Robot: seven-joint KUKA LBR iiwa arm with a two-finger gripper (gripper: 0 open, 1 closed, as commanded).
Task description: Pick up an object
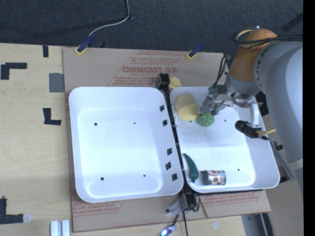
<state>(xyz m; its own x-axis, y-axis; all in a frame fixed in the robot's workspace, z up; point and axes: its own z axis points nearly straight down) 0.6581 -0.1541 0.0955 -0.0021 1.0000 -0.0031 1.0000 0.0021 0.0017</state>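
My gripper (209, 109) hangs over the back of the right bin (256, 156), its fingers reaching down onto a small green bumpy object (205, 120). The green object sits right at the fingertips, seemingly between them. Just left of it lie a yellow lemon-like object (187, 113) and a pale yellow round piece (183, 101). At the front of the right bin lie a dark green pepper-like object (191, 167) and a small can (214, 177) on its side.
The left bin (118, 146) stands beside the right one, with a black divider clamp row (170, 132) between them. Both rest on a cardboard sheet (142, 68). The arm's grey body fills the right side.
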